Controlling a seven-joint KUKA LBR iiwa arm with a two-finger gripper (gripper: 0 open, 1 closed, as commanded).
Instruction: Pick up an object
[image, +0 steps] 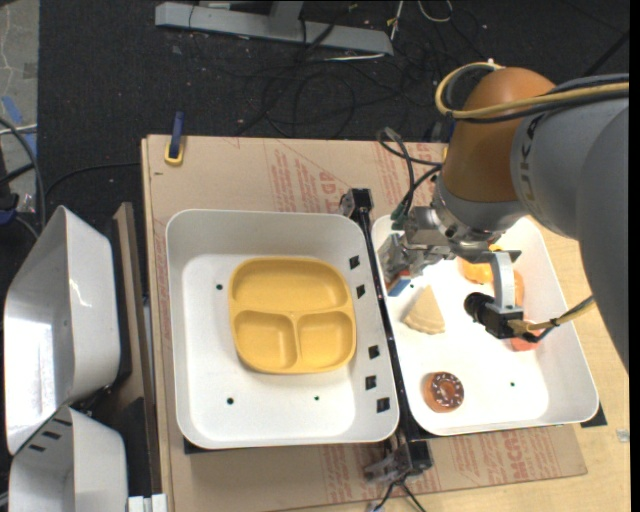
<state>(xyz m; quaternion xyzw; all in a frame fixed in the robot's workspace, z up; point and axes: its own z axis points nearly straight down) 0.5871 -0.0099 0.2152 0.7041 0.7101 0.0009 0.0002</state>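
**Two bins, gripper low over the right one**

The gripper (408, 262) sits in the right bin (560, 400), hard by its left wall; whether it's open or closed, can't tell. Just beside it lies a tan wedge (425, 314), untouched. Further along, a chocolate doughnut (444, 391). The left bin (200, 400) holds a yellow divided plate (293, 313).

Bright, even overhead light; soft shadows, perhaps slight blur.
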